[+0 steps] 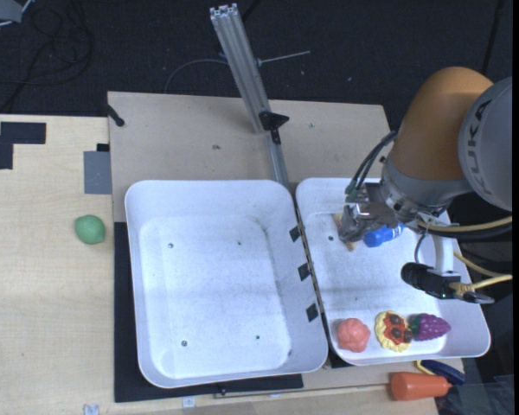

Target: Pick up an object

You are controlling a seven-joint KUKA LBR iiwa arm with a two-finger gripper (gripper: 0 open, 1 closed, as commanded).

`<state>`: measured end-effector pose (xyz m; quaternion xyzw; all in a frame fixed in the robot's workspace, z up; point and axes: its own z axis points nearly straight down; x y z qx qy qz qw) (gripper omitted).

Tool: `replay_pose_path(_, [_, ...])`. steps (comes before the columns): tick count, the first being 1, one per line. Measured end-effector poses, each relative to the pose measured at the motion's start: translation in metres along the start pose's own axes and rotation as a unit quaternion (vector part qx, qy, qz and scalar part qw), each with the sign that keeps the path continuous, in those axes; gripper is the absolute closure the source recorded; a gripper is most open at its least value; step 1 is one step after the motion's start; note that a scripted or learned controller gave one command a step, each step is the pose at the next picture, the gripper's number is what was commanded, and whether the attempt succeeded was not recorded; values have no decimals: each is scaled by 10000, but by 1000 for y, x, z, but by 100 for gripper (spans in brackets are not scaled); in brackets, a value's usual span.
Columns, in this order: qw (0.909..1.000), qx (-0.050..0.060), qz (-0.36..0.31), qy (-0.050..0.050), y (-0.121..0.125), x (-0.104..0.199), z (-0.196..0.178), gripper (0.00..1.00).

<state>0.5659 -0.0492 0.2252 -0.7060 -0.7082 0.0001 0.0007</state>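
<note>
My gripper (353,232) hangs low over the upper middle of the right bin (372,284), under the grey and orange arm. A small tan thing shows at its fingertips, too small to name or to tell whether it is held. Just right of the gripper lies a blue object (380,235). At the bin's front edge sit a pink-red lump (353,335), a yellow toy with red and dark marks (392,330) and a purple grape bunch (429,326).
The left bin (216,284) adjoins the right one, with black clips along the shared rim. A green ball (90,229) rests on the bench far left. An orange carrot-like toy (418,386) lies outside the right bin's front. A metal rail (246,67) slants at the back.
</note>
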Motion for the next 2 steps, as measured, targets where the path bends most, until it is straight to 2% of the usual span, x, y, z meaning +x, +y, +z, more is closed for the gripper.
replay_pose_path(1, [10000,-4,-7,2,-6,59,-6,100])
replay_pose_path(2, [10000,-2,0,-1,-13,104,2,100])
